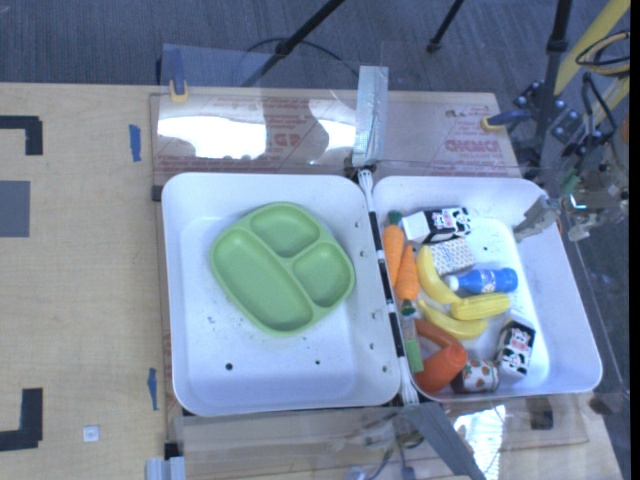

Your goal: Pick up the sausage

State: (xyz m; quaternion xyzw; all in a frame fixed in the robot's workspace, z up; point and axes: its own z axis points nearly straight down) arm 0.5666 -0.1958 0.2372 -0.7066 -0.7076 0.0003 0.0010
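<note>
Nothing is being lifted yet. One reddish sausage (440, 360) is lying in the near left corner of the right bin (585, 353). Further back you are seeing two bananas (465, 310), one blue bottle (485, 281) and two cow-print cartons (516, 348). The end effector (540, 218) is hovering over the far right rim, and you cannot tell whether it is clenched or released.

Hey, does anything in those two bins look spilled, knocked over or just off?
Nothing looks spilled or broken. The right bin is crowded: carrots, bananas, a blue bottle and small cartons lie jumbled and overlapping. The left bin holds a green divided plate, flat but turned at an angle, with a few dark specks around it.
</note>
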